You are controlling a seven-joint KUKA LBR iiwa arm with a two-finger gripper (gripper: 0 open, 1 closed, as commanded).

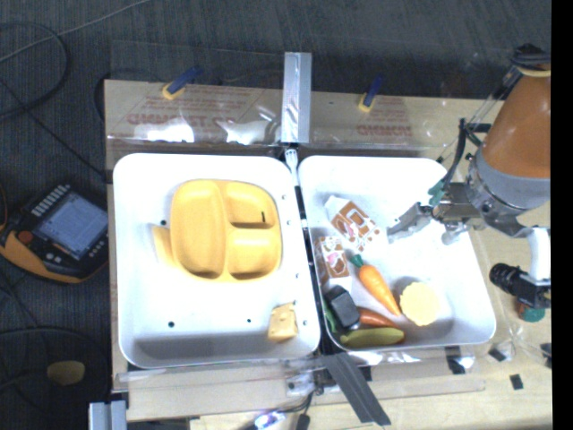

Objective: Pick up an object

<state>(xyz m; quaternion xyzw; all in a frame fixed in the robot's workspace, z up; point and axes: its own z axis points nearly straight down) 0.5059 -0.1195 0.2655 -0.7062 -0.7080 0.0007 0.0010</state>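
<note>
Red printed writing runs along the clear plastic sheet (269, 115) at the far edge of the bench, but it is too blurred to read. The small packet (354, 224) in the right bin (466, 267) has an orange and white pattern with marks that cannot be read either.

The gripper (400, 225) hangs over the middle of the right bin, reaching in from the right. Its dark fingers point to the left and nothing is seen between them; how wide they stand cannot be told from this angle.

The objects crowd the left and near part of the right bin: the packet, a second small wrapper (332, 262) just near of it, an orange carrot (375, 285) lying at a slant, a round pale yellow disc (420, 303), a black block (341, 308) and a dark yellow-green long piece (372, 336) against the near wall. The far right part of this bin is bare white floor.

The left bin (134, 240) holds a smooth yellow tray with compartments (224, 227) in its middle, and a small tan cube (283, 322) at the near right corner, close to the wall. Bare floor lies along its near and left sides.
</note>
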